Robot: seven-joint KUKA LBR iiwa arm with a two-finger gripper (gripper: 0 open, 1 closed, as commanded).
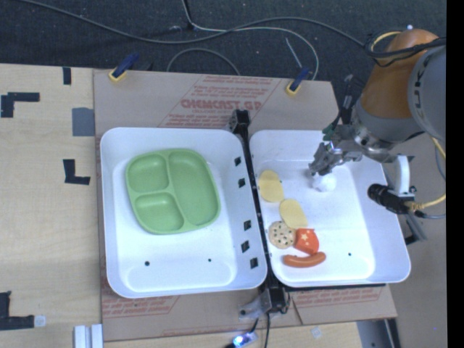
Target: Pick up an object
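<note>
One small white object (324,183) half-hidden under jaws (319,167).

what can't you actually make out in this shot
- Gripper, camera view: fingertips too small and blurred against the white object to judge contact.
- White object: too pale against the right bin to identify.
- Cookie: its edge is tucked under the yellow piece.

Small white object (324,183) in right bin (377,259)

Green sectioned tray (172,190) lies flat in left white bin (116,216). Printed cardboard sheet (217,100) underlies both bins on wooden worktop (43,216). Black cables (217,31) cross behind.
</note>
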